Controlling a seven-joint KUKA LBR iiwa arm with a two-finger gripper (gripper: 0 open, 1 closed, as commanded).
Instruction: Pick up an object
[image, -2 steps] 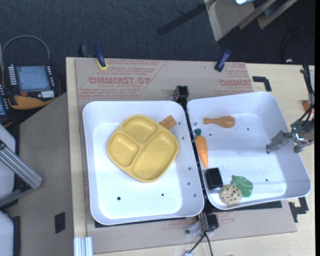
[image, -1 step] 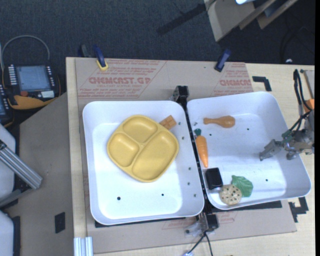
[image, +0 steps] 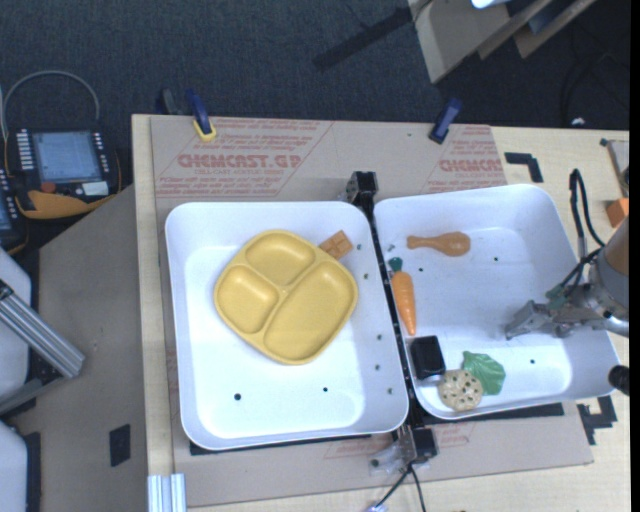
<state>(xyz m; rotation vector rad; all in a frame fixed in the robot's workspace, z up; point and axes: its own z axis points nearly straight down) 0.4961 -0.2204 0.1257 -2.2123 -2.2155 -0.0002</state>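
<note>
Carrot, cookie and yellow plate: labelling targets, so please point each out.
carrot (image: 404, 303), camera view, mid orange body
cookie (image: 460, 389), camera view, centre of its face
yellow plate (image: 303, 322), camera view, largest compartment

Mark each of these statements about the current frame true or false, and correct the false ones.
1. The yellow divided plate lies in the left bin. True.
2. The toy carrot lies in the left bin. False: it lies in the right bin, along its left wall.
3. The gripper is above the right bin's floor, with nothing between its fingers. True.
4. The cookie sits on top of the yellow plate. False: it rests in the right bin's front corner, touching the green leafy piece.
5. The wooden spoon lies near the back of the right bin. True.
</note>
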